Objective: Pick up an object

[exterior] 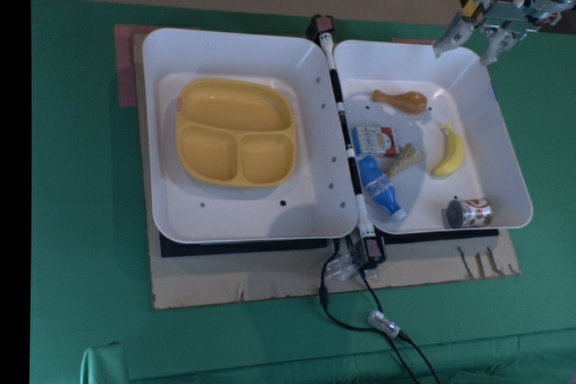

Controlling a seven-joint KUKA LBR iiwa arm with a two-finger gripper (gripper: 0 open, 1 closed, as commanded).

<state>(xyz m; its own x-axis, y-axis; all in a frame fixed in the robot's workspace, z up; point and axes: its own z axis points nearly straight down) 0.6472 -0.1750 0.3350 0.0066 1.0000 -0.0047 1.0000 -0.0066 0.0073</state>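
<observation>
— Where is your hand right now?

— My two-finger gripper (474, 41) hangs above the far right corner of the right shallow white plastic bin (504, 157). Its two fingers are spread apart, pointing down, and there is nothing between them.

— What lies in that bin?

— A brown toy chicken drumstick (401, 100) near the far side, closest to my hand but apart from it. A curved yellow toy banana (449, 153) lies toward the right wall. A small white and red carton (374, 140) sits by the hinge, with a tan waffle ice-cream cone (406, 160) just beside it. A blue plastic bottle (379, 190) lies on its side nearer the front, and a small tin can with an orange and white label (468, 213) lies on its side in the front right corner.

— And the other bin?

— The left shallow white plastic bin (166, 67) holds a yellow plastic divided plate with three compartments (237, 131) — well apart from my hand
</observation>
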